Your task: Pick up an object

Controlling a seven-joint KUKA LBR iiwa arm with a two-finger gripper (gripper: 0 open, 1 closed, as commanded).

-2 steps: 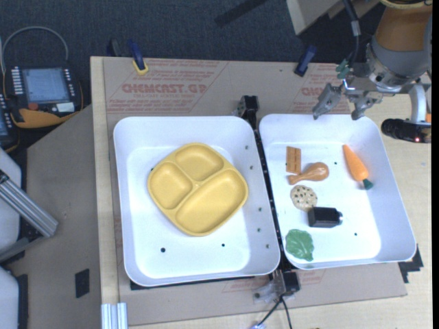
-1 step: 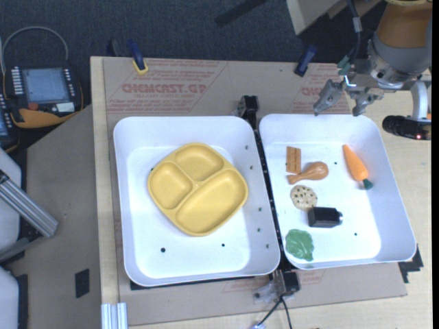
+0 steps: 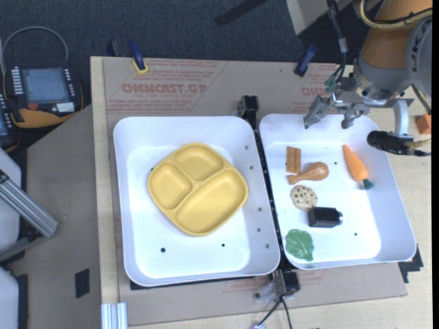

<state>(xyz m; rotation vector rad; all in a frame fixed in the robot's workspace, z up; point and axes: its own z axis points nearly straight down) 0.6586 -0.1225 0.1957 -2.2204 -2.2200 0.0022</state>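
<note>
brown board covers the desk point(image 3: 206, 88), and two shallow white bins sit on it side by side. the left bin point(image 3: 130, 184) carries a yellow divided plate point(image 3: 197, 188). the right bin point(image 3: 391, 211) holds the loose pieces: a tan wafer point(image 3: 293, 160), a toy drumstick point(image 3: 310, 173), a cookie point(image 3: 303, 197), a black block point(image 3: 324, 216), a green leaf point(image 3: 300, 244) and an orange carrot point(image 3: 356, 164).

the jaws point(image 3: 333, 113) hang over the far edge of the right bin, spread apart and grasping nothing. every piece lies on the near side of them, toward the bottom of the view. the wafer is nearest, just down and a little left, its long axis running away from the jaws. the carrot is about as near, down and to the right, slanting. either seems a fair target; the move likely calls for a short travel toward the near side, then a descent with the fingers set across the chosen piece's narrow width.
</note>
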